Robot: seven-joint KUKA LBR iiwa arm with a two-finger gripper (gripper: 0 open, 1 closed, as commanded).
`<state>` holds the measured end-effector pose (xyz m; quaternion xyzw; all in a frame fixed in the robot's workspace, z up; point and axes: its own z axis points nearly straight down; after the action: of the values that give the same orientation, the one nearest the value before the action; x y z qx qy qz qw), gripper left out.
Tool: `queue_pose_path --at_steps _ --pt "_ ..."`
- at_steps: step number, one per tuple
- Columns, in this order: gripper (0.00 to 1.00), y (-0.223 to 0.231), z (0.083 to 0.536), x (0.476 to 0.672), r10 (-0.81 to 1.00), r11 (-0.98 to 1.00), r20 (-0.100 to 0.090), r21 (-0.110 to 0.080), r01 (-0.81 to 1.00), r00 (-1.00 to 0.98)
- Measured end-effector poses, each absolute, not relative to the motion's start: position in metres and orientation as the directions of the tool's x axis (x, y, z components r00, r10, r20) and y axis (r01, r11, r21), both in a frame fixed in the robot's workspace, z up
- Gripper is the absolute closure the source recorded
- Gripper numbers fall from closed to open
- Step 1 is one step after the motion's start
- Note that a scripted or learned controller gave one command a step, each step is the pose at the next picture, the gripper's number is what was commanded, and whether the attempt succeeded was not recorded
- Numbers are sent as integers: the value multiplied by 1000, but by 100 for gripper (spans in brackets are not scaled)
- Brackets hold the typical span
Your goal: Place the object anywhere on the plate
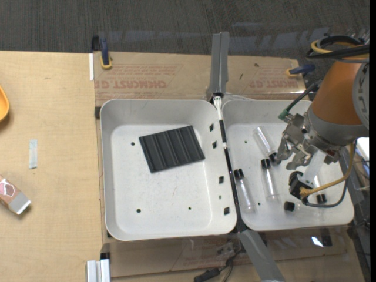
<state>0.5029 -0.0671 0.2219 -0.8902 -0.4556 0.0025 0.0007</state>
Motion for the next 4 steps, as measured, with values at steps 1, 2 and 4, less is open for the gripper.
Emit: queue_pose_path --at_steps 1,2,4 --pt "100 9 228 594 771 -637 -5 -2 771 637" --pt "100 116 247 555 686 -727 -6 -2 686 727" --pt "100 226 164 606 301 -953 -4 2 301 953"
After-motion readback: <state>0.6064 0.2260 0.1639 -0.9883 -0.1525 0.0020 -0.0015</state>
